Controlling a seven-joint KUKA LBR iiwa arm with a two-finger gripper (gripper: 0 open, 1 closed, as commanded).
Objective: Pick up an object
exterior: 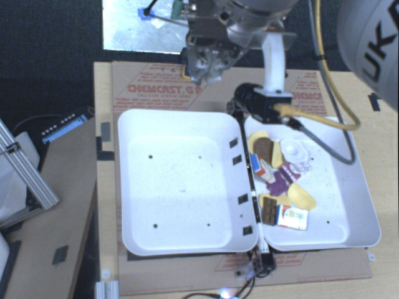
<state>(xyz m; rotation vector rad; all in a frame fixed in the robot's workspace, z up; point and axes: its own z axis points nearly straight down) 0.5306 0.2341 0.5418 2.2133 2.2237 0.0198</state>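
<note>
My gripper [207, 64] hangs high above the bench, over the cardboard behind the back edge of the left bin [134, 229]. It looks blurred. The right bin [355, 217] holds a pile along its left side: a brown and yellow piece [262, 147], a white cup [293, 149], a purple wrapper [282, 178], a red and blue packet [260, 166], a yellow wedge [302, 196], a dark chocolate bar [269, 210] and a small white and orange box [293, 217].
The two bins meet at a ridge with black clips [242, 198]. A yellow cable [330, 122] loops over the right bin's back edge. Cardboard [156, 87] lies under both bins. A metal frame [25, 173] stands at the far left.
</note>
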